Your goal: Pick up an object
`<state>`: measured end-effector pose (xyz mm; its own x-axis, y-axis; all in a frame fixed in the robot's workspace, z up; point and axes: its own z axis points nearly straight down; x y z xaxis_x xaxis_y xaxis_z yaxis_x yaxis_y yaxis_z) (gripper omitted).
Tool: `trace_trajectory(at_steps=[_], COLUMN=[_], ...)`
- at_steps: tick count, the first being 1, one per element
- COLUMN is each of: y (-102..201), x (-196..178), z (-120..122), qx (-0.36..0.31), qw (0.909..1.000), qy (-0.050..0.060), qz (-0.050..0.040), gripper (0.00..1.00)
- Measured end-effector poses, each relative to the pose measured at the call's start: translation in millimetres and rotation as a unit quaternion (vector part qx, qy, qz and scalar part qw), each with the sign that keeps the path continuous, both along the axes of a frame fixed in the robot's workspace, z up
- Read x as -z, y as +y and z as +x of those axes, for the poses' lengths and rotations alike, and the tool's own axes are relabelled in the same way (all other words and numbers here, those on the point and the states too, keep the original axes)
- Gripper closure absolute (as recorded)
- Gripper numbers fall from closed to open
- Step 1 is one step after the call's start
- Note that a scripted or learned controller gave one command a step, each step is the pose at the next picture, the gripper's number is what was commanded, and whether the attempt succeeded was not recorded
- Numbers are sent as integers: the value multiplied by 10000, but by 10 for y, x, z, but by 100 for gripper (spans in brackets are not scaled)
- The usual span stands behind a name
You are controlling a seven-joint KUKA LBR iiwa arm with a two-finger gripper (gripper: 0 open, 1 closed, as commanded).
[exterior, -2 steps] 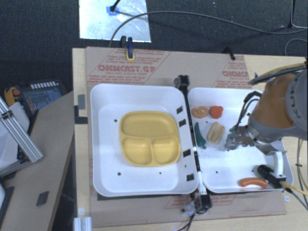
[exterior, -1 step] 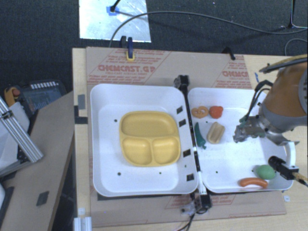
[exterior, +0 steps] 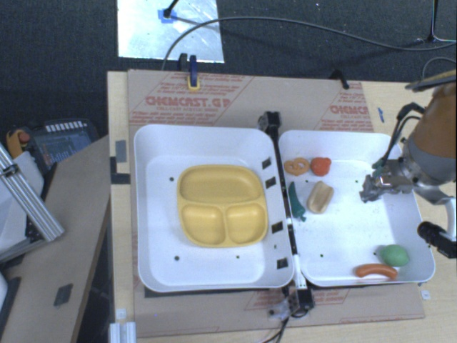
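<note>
My gripper (exterior: 373, 189) over the right bin (exterior: 343, 252), grip state I cannot tell, bread roll (exterior: 320, 197) lying well clear toward the yellow tray (exterior: 220, 205)

Tray (exterior: 218, 204) in left bin (exterior: 153, 156); toys in right bin (exterior: 343, 245).

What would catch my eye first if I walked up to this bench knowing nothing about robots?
Probably the yellow divided tray, sitting alone in the left bin. Next, the small toy foods scattered in the right bin: a pretzel, a red piece and a green ball, with the gripper at that bin's right side.
</note>
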<state>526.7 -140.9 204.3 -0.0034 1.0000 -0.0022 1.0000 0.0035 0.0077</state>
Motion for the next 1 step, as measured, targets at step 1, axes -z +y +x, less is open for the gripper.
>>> trace_trajectory(at_steps=[1], y=[-60], x=[-523], z=[104], qx=[-3], qw=[10000], qy=[0], qz=[-2], gripper=[100])
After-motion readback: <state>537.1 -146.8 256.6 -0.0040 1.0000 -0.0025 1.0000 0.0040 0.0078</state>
